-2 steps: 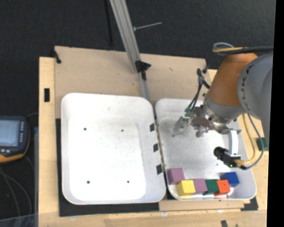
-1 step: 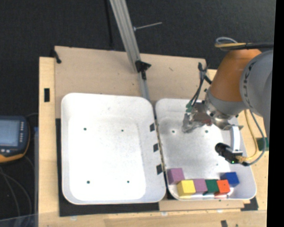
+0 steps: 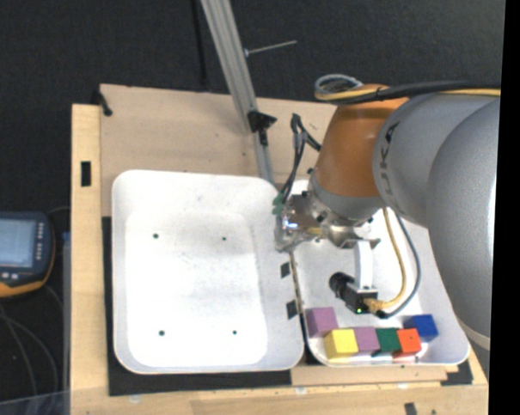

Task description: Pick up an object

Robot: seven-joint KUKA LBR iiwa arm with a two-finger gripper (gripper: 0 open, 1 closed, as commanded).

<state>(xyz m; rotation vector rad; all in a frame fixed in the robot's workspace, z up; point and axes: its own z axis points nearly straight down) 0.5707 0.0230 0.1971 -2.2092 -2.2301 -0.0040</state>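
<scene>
The floor all around is dark, almost black. On it stands a flat wooden desk (image 3: 186,130) that carries two shallow white plastic bins side by side.

Nearest to us, at the bottom right of the frame, a little row of toy blocks lies along the near rim of the right bin (image 3: 382,364). There is a yellow cube (image 3: 343,343), a pale purple cube (image 3: 368,339), a green cube (image 3: 387,340) and an orange-red cube (image 3: 407,342), all touching in a line. A second purple cube (image 3: 322,319) sits just behind the yellow one, and a blue cube (image 3: 422,326) sits just behind the orange-red one. Any of these could be the thing to pick up. All of them lie down in the bin.

The left bin (image 3: 117,239) fills the middle left of the frame and shows a few tiny dark dots on its floor.

Further back, the shiny metal claw (image 3: 298,225) hangs over the far left corner of the right bin, close to the line where the two bins meet. It is well apart from the blocks. I cannot tell if the claw is apart or together, and I see nothing in it.

Above it is the big grey arm with an orange band (image 3: 434,158), filling the upper right. A grey metal pole (image 3: 236,64) leans at the top middle. At the far left edge sits a small screen box with an orange rim (image 3: 16,248).

I think the job has hardly begun. No block is lifted. The claw must still move to a block, close on it and raise it.
</scene>
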